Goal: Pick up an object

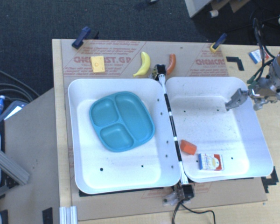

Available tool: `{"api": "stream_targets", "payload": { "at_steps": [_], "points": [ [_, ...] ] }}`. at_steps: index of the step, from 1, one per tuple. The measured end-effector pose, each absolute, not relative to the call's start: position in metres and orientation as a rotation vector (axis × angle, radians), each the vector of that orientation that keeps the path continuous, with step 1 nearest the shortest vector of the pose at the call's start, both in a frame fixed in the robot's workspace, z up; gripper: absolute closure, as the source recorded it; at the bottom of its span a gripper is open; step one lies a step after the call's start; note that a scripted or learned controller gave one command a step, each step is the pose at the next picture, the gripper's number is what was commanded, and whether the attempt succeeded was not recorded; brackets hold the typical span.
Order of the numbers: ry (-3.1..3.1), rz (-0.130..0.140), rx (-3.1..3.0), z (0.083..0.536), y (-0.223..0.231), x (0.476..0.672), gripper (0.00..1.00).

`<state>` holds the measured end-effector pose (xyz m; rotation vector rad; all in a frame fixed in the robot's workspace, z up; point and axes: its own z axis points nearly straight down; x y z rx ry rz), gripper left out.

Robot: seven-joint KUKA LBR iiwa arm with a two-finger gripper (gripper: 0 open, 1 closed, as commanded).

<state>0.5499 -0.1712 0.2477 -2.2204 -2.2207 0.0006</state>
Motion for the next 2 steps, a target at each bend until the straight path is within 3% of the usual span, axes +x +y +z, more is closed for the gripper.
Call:
{"api": "stream_targets", "payload": {
  "at_steps": [1,2],
  "points": [
    [-2.220,0.002,-2.218,0.145,-0.119,0.582,0.00],
    [-2.220,0.002,-2.218,0.084,-0.091,0.590,0.00]
  ]
}}
